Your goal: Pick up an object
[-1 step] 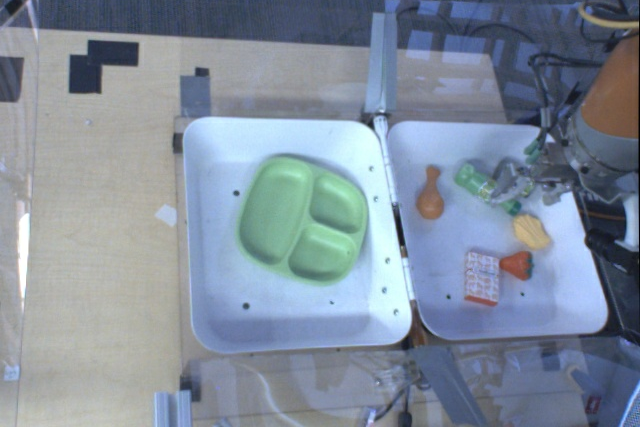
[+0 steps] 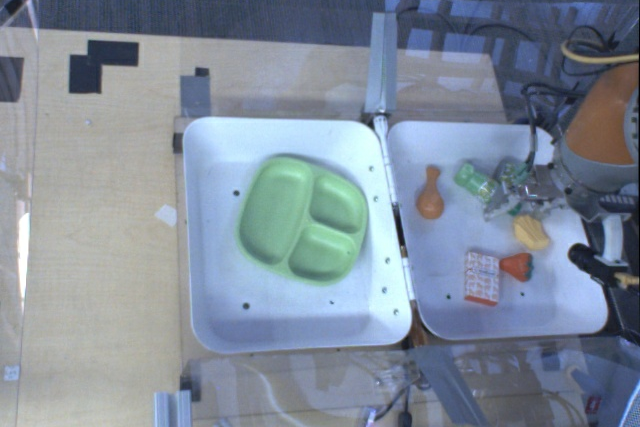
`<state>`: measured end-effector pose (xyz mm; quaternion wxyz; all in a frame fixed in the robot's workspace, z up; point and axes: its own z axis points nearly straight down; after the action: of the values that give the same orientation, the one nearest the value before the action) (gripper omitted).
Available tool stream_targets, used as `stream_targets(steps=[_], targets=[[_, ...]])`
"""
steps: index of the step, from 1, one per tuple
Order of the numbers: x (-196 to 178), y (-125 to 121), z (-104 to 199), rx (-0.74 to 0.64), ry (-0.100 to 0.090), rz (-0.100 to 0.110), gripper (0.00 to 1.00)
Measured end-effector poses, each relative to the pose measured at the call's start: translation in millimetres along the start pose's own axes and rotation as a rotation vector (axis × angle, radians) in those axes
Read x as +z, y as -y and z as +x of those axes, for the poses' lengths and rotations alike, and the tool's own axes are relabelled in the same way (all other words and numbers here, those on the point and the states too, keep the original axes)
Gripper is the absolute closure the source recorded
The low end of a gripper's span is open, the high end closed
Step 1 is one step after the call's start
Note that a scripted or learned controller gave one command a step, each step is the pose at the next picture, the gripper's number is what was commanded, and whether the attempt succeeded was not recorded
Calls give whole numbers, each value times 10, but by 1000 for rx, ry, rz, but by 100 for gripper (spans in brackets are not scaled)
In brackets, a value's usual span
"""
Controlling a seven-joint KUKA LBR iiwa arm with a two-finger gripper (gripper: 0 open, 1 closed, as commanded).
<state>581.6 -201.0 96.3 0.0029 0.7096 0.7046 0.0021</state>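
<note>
Pale wooden worktop; right bin holds an orange pear-shaped toy; tool state unclear beside a green bottle.

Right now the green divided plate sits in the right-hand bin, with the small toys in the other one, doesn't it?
Not quite. The camera view shows the green divided plate in the left bin. The small toys, such as the orange pear-shaped piece and the yellow piece, lie in the right bin.
</note>
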Motion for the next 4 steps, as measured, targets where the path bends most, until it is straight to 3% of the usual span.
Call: stream_targets(steps=[1,2,3,4], targets=[[-119,-21,4,-2,1,-5,100],[-119,-20,3,-2,1,-5,0],[86,-471,19,137,-2,2,0],[-56,-506,31,128,1,-7,100]])
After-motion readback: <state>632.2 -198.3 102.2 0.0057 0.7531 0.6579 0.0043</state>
